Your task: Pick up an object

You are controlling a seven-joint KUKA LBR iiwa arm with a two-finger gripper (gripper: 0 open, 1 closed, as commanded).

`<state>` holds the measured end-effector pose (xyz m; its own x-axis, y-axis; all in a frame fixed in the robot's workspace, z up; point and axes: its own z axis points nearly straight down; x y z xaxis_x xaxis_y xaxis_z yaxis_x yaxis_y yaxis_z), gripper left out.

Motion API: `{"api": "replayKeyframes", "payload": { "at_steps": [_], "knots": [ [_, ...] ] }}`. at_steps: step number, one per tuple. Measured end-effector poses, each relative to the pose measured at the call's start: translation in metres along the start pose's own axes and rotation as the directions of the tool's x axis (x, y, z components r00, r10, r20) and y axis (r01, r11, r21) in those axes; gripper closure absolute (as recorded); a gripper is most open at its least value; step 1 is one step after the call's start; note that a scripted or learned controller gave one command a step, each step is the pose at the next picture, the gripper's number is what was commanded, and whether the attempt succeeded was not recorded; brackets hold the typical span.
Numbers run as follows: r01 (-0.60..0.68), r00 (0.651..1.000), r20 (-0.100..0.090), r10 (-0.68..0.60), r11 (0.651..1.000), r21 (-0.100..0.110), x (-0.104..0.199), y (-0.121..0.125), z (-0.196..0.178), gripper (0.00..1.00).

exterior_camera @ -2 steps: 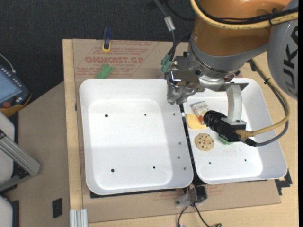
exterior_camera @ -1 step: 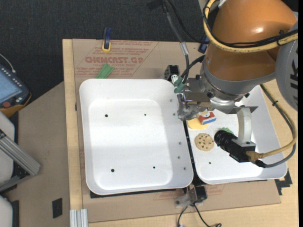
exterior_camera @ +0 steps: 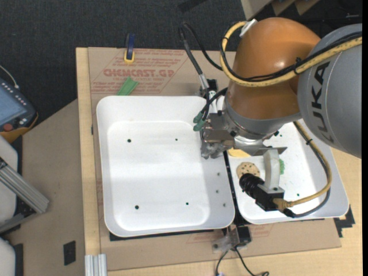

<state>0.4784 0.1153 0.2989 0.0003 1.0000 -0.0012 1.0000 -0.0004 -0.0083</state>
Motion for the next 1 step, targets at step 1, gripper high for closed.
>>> {"api": "replayKeyframes", "payload": {
  "at_steps": [1],
  "knots": [
    [0.008, 1.000, -0.008, -0.008, 1.000, -0.025, 0.0585, 0.0004, -0.1384, 1.00]
  ]
}}
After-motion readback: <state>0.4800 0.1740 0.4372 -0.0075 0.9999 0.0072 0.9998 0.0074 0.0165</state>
